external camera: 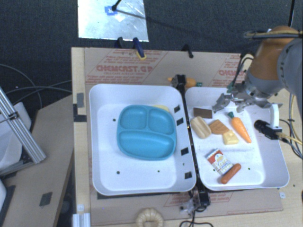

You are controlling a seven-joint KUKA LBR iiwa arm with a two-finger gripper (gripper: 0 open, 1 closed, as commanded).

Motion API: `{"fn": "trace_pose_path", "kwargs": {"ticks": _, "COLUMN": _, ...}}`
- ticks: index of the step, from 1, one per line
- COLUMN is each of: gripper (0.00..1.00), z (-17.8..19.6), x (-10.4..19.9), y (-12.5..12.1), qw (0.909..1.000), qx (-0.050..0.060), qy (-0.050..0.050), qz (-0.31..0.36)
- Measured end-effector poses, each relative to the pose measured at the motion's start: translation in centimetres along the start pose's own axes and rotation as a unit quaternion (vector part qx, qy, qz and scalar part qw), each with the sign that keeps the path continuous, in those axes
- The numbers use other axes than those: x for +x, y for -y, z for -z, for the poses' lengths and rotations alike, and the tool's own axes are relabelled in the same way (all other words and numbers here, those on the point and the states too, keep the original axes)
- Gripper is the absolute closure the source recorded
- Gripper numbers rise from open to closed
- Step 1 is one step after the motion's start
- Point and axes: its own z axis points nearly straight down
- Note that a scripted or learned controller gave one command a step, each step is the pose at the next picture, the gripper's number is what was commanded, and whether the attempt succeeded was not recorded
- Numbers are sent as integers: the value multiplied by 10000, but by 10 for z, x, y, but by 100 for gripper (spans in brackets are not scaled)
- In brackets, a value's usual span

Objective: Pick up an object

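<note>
Hovering with fingers spread and nothing held, the grey two-finger gripper (228, 103) sits near the right white bin's (270, 171) far edge; advise descending squarely astride the orange plastic carrot (240, 128) just beside it

This looks like a robot lab: two white bins (142, 91) sit on a board (156, 63), with loose cables (33, 86) at nine o'clock and a metal frame (19, 131) nearby.
</note>
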Motion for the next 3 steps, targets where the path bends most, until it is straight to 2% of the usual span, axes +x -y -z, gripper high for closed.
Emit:
{"fn": "trace_pose_path", "kwargs": {"ticks": 1, "gripper": 0, "z": -49, "x": 1, "y": -2, "qw": 10000, "qx": -19, "qy": -4, "qz": -12}}
{"fn": "trace_pose_path", "kwargs": {"ticks": 2, "gripper": 100, "z": -37, "x": 1, "y": -2, "qw": 10000, "qx": -37, "qy": 2, "qz": -6}}
{"fn": "trace_pose_path", "kwargs": {"ticks": 3, "gripper": 100, "z": 11, "x": 4, "y": -12, "qw": 10000, "qx": -44, "qy": 5, "qz": 0}}
